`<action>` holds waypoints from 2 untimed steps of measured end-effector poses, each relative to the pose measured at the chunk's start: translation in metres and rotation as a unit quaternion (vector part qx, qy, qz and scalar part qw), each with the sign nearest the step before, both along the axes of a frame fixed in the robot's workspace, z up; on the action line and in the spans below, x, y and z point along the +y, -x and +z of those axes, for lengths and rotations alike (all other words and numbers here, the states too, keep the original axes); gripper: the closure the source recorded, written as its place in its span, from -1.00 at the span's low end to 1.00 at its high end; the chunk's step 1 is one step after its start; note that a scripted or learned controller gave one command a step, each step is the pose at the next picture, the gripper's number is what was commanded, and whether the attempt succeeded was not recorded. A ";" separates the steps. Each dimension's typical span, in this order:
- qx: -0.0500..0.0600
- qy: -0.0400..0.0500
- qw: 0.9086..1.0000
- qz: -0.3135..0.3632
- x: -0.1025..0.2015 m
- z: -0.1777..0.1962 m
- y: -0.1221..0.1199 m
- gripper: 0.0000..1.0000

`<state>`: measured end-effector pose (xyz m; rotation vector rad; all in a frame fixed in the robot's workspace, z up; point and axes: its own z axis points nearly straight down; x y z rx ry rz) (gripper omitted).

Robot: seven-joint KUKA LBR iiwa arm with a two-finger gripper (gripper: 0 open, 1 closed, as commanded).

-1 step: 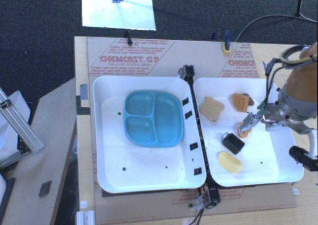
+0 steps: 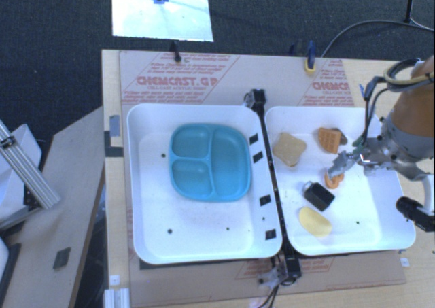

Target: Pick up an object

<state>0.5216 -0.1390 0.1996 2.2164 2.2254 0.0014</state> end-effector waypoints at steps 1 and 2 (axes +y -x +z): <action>0.001 0.000 1.000 -0.001 -0.002 -0.042 -0.005 -1.00; -0.001 0.000 1.000 -0.002 0.000 -0.083 -0.012 -1.00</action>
